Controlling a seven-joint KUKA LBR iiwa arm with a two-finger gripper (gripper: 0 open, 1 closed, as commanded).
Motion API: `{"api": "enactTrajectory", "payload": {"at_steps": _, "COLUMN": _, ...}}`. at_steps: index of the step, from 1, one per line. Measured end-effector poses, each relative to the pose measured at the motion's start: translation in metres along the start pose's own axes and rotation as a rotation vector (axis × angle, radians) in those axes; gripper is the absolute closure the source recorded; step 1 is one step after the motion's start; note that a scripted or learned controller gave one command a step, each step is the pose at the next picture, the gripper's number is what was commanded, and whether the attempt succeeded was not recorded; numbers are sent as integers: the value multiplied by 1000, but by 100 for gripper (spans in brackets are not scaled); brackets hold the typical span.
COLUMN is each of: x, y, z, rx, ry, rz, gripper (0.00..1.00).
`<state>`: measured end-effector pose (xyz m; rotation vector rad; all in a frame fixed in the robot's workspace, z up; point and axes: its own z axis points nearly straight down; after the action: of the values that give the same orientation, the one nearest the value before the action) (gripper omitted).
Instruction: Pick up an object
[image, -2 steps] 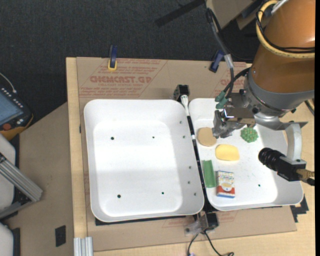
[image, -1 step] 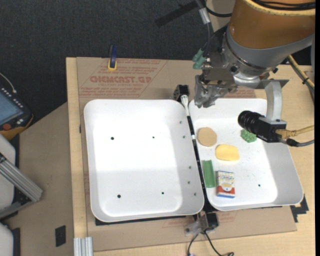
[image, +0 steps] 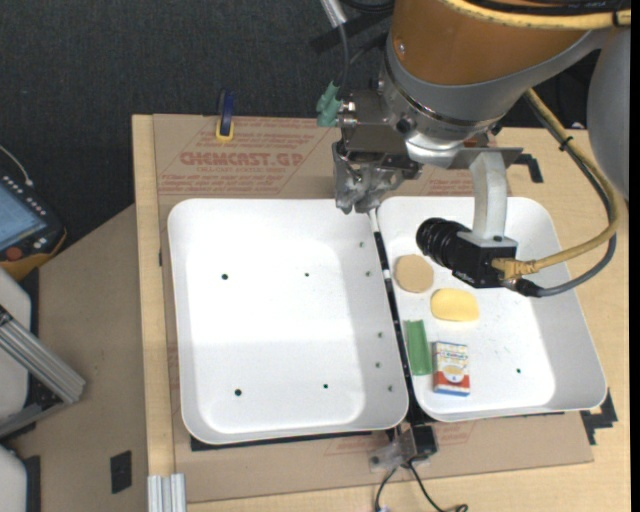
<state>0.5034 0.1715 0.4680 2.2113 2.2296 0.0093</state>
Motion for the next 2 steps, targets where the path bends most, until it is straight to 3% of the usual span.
{"api": "enactTrajectory", "payload": {"at_steps": 1, "x": -4, "y": 1, "z": 2, "rx": 5, "ry": -3, "rz": 7, "gripper": 0}}
{"api": "enactTrajectory", "payload": {"at_steps": 2, "x": -4, "y": 1, "z": -9, "rx": 1, "ry": -2, "rz": 6, "gripper": 100}}
